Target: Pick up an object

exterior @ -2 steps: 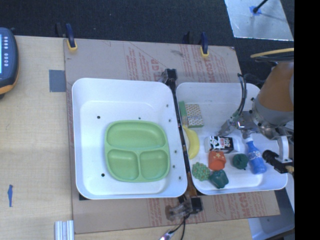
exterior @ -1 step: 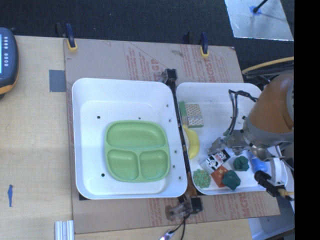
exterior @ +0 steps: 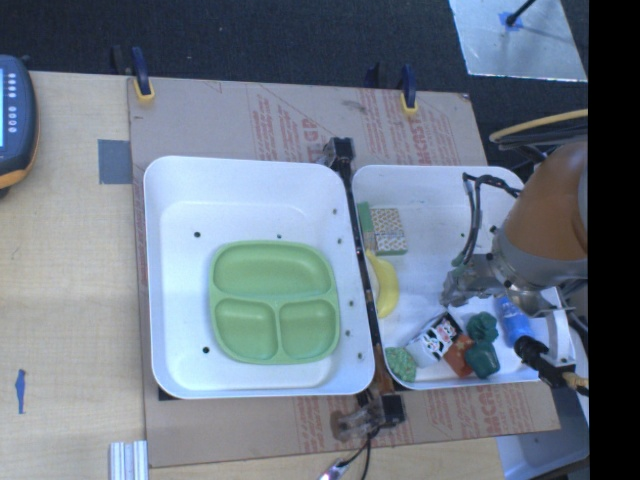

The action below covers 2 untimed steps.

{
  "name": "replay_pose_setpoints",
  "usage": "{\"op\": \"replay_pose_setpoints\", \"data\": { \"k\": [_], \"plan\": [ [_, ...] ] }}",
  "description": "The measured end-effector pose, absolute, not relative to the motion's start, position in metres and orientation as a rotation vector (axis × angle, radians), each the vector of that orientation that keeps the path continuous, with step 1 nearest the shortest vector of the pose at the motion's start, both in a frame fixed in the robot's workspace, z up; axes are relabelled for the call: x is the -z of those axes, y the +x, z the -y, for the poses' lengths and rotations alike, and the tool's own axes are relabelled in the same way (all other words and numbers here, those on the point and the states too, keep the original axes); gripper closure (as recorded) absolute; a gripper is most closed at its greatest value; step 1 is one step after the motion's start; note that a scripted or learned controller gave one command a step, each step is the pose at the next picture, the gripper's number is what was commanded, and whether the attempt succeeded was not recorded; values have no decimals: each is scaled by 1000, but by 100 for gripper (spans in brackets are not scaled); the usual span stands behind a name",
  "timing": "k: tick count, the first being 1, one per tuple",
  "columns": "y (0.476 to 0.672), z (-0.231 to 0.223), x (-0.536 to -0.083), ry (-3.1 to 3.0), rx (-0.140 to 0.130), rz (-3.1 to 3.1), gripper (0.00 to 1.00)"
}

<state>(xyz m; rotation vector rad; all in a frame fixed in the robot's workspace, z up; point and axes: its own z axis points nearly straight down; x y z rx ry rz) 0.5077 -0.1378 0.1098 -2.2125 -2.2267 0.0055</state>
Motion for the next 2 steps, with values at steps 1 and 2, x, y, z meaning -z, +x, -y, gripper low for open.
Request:
{"op": "replay_pose_setpoints", "data": {
  "k": [1,2],
  "plan": [
    [529,179,-211,-2228,4,2230,100],
    [526,176,-204,-2218,-3,2223,0]
  ]
}}
